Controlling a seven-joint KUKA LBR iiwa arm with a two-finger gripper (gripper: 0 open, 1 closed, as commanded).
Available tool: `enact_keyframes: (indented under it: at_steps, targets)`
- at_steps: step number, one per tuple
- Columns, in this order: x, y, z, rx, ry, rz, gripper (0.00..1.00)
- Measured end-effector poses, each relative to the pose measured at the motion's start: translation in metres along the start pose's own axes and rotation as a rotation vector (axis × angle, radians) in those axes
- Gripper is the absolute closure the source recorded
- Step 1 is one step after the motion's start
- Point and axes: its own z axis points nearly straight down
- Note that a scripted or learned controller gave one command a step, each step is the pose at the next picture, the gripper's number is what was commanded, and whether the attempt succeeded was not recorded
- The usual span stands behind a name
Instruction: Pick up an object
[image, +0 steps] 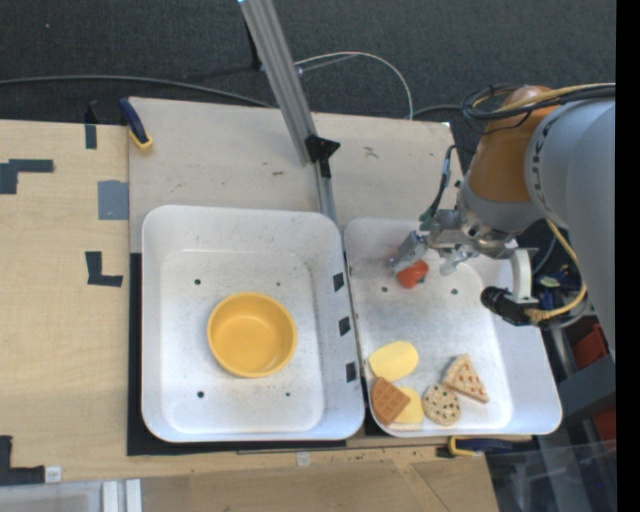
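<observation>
A small red object (412, 273) lies on the floor of the right bin (520, 345), near its far left part. My gripper (427, 262) hovers right over it, open, with its fingers spread to either side. The left finger (403, 252) sits just above the red object, which lies closer to that finger than to the other. I see nothing clamped between the fingers. The grey arm with its orange band (505, 165) reaches in from the upper right.
At the right bin's near end lie a yellow lemon-like piece (393, 359), a waffle (390, 400), a cookie (441, 404) and a pizza slice (466, 380). The left bin (180, 250) holds a yellow bowl (252, 333). A metal pole (290, 90) slants above the bins.
</observation>
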Motion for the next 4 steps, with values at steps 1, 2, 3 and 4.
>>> enact_keyframes:
  at_steps: [1,2,3,4]
  targets:
    - [0.001,-0.002,0.055,0.001,0.000,0.000,0.00]
    - [0.002,0.000,0.041,-0.003,0.000,-0.002,1.00]
    - [0.004,-0.007,-0.019,-0.010,-0.001,0.000,1.00]
    - [0.008,-0.009,-0.063,-0.009,0.000,0.000,1.00]
